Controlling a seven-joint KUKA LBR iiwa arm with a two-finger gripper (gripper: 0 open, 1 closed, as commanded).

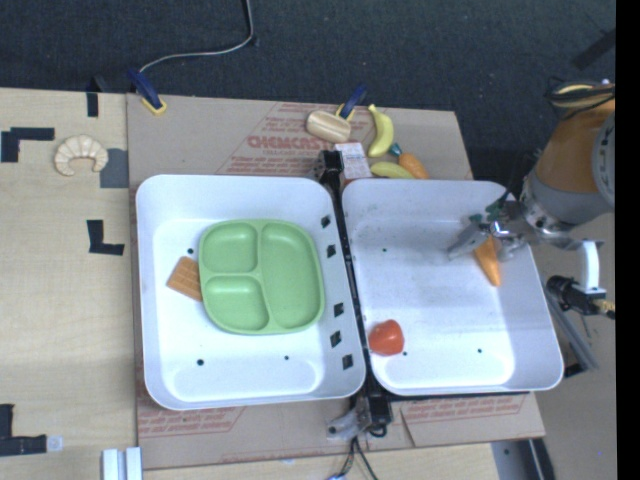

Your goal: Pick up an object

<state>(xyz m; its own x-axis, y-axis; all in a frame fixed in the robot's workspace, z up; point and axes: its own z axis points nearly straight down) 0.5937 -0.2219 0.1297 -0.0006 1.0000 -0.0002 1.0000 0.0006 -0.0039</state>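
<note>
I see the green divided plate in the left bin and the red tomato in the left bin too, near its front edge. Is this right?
Not quite. The camera view shows the green plate in the left bin, as you say, but the red tomato lies in the right bin, near its front left corner.

The white bins (440, 373) are looking like smooth, slightly glossy plastic. At nine o'clock, the green divided plate (262, 275) is showing a matt plastic finish. Brown cardboard (250, 138) is lying rough beneath.

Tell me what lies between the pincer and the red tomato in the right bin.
Bare white bin floor separates the pincer from the red tomato, seen in the camera view.
</note>
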